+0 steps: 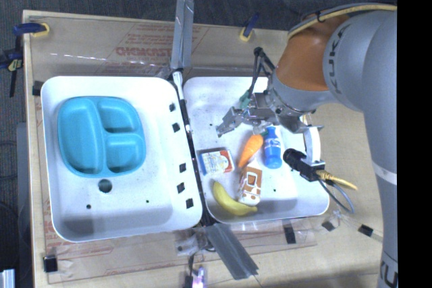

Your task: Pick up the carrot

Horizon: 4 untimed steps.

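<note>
The orange carrot (251, 148) lies tilted in the middle of the right bin (202, 94), right beside a blue bottle (272, 149). My gripper (231, 119) hangs above the bin floor, up and to the left of the carrot and a short way off it. Its fingers are spread open and hold nothing. The arm's orange band (307, 61) and grey body cover the bin's upper right part.
Below the carrot lie a small white carton (217, 160), an orange-and-white box (250, 186) and a yellow banana (233, 200). The left bin (74, 212) holds a blue divided tray (101, 135) and a small dark object (104, 186). A black cable fitting (302, 165) sticks out at the right.
</note>
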Tool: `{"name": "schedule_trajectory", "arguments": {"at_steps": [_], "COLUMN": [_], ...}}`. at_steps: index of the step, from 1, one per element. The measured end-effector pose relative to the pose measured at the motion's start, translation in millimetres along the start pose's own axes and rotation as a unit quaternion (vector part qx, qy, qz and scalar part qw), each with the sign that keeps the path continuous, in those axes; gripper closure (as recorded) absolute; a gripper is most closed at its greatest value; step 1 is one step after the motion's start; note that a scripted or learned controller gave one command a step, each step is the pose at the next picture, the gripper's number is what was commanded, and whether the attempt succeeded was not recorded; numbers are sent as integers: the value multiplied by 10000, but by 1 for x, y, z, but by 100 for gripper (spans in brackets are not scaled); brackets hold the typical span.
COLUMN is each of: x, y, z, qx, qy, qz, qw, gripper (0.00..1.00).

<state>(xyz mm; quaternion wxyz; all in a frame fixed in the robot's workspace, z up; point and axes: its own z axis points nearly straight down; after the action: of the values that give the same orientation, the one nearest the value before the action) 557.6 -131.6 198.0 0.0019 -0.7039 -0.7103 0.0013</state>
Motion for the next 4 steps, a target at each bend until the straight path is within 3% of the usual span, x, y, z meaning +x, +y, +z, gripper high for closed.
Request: {"name": "schedule_trajectory", "arguments": {"at_steps": [1,2,3,4], "x": [-67,-64,13,12], "y": [-19,-18,-52,-53], "z": [99,89,-6,-6], "qx": [-84,-68,-18,-17], "qy": [-30,-7,-6,-7], "qz": [-906,-944,-1280,-1276], "qw": [9958,9955,9918,9918], "gripper": [0,100,100,0]}}
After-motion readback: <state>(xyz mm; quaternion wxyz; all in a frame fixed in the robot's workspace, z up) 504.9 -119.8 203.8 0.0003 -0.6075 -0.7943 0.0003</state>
